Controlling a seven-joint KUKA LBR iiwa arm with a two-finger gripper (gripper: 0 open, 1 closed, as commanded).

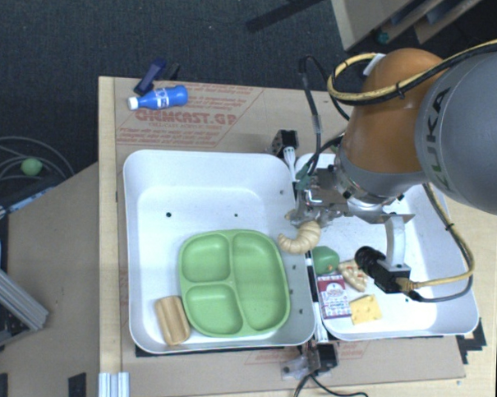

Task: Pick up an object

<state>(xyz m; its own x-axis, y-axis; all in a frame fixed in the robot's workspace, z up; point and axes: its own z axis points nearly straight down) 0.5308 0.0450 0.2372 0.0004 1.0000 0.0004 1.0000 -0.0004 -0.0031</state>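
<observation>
Curved beige piece (300,239), shaped like a small crescent roll, lies directly under the gripper (310,214), with its upper end right at the gripper's tip and its lower end curling toward the view's left. It sits across the shared edge where the left bin (132,230) and the right bin (450,319) meet, partly over each rim. I cannot tell whether the gripper is spread or closed, nor whether it grips the piece; the wrist hides the tip.

To the left of the gripper, the upper half of the left bin's floor is bare white, the widest open room in reach. Below and to the left of the gripper, a green divided plate (232,283) fills the lower part of that bin, its right edge close to the bin wall and near the beige piece's lower end. A tan block (172,319) lies far down-left of the gripper, just beside the plate in the bin's corner.

Below and to the right of the gripper the room is tight: a green lump (324,258) sits just beside the beige piece, then a pale knobbly piece (354,277), a red-and-white packet (333,298) against the dividing rim, and a yellow wedge (364,309) near the bin's lower edge.

Well apart, up-left of the gripper, a blue bottle (158,97) lies on the bench (109,187) outside the bins.
</observation>
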